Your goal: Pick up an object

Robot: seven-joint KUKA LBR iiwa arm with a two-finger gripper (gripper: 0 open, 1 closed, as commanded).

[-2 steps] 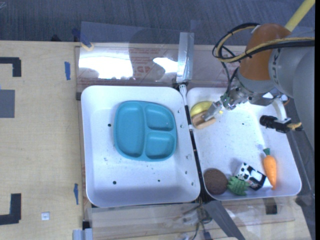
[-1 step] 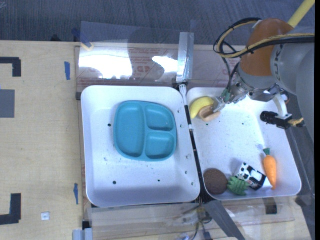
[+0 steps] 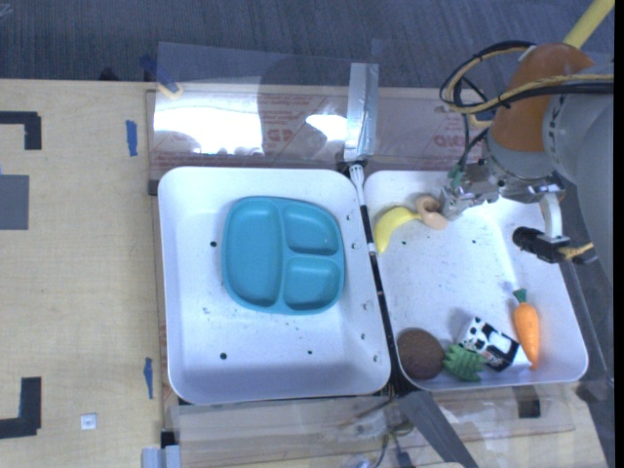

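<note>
The gripper (image 3: 456, 199), whose grip state I cannot tell, hangs just right of a curved yellow plastic banana (image 3: 393, 225) lying leftward.

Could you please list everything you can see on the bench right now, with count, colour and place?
White bins: two, white, side by side on the bench.
Divided plate: one, blue, middle of the left bin.
Banana: one, yellow, far left corner of the right bin.
Carrot: one, orange with green top, right side of the right bin.
Brown round object: one, brown, near left corner of the right bin.
Green object: one, green, beside the brown one.
Black-and-white object: one, near edge of the right bin.
Gripper: one, grey, over the right bin's far edge beside the banana.
</note>
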